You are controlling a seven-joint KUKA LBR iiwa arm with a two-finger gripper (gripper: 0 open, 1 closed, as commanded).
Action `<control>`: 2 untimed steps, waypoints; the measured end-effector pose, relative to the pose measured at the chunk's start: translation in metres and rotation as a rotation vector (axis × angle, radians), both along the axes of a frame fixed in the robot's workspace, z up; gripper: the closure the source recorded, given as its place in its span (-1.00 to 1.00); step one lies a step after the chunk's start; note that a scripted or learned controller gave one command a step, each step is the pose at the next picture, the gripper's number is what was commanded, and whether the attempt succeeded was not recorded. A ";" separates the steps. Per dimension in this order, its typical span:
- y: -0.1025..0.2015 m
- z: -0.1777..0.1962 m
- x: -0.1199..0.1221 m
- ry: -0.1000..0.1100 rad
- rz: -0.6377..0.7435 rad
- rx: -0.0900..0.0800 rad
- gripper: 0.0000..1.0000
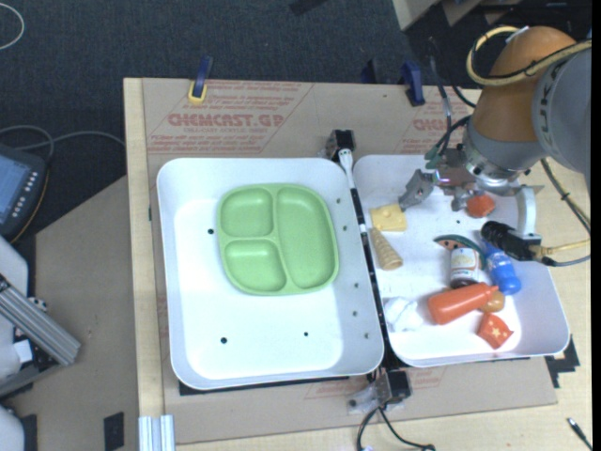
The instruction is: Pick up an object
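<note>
1. Gripper (441,184) hangs over the back of the right bin (554,332), near the far wall. Fingers look spread apart w/ nothing between them; small at this angle, so that's my read, not certain.
2. Pickable stuff is all in the right bin: cheese wedge (389,219) and cone (384,249) by the left wall, small bottle (462,263), carrot (462,302) and strawberry (495,328) toward the front, blue piece (504,275) beside the bottle.
3. Left bin (178,252) holds a green divided plate (278,239).
4. Risk: nothing sits clearly under the fingers, so a straight drop prob closes on bare floor.
5. Risk: front items crowd together; a grab there may nudge neighbours or pinch two.
6. Risk: cone and carrot are round, likely to roll out of a pinch.
7. Writing: board (282,120) behind the bins reads "CHEMCAST", rest too faint. Bottle label unreadable.
</note>
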State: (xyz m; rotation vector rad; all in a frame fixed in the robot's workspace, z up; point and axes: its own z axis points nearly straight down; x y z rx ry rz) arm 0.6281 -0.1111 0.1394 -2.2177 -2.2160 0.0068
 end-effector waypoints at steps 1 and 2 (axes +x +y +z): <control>0.001 -0.050 0.001 -0.008 0.000 0.001 -1.00; 0.001 -0.034 0.004 -0.018 0.000 -0.001 1.00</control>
